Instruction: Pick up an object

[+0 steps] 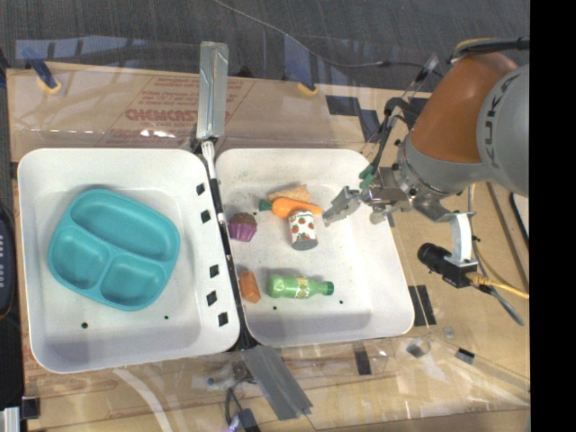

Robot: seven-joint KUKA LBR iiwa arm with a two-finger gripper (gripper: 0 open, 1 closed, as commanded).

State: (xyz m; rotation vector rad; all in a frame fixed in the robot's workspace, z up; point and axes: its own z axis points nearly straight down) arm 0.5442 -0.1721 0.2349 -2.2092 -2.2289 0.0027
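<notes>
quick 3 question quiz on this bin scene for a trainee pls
1. True or false: the teal divided plastic plate lies in the left white bin.
2. Which item lies nearest the gripper: A purple cupcake toy, B small white printed can, C green plastic bottle?
3. Fill in: the orange carrot toy lies in the ___ bin.

Key: 1 true; 2 B; 3 right
</notes>
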